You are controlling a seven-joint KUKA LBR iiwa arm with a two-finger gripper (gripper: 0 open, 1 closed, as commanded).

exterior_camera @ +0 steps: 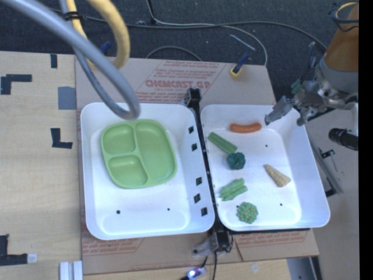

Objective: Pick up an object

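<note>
The right bin (291, 212) holds several toy foods. An orange sausage (245, 128) lies near its far wall, with a green pickle (220, 142) and a dark green broccoli head (236, 160) just in front. A beige cone (277, 175) rests toward the right. A green bean pod (232, 189) and a light green floret (247, 212) lie near the front. My gripper (285, 119) hangs over the bin's far right corner, right of the sausage. Its fingers are open and spread, with nothing between them.
The left bin (99, 214) holds a green divided plate (139, 153). A grey hose (87, 57) and a yellow hose (111, 16) arc over the left bin's far corner. A black divider (201, 174) runs between the bins. Cables (192, 25) lie behind the bench.
</note>
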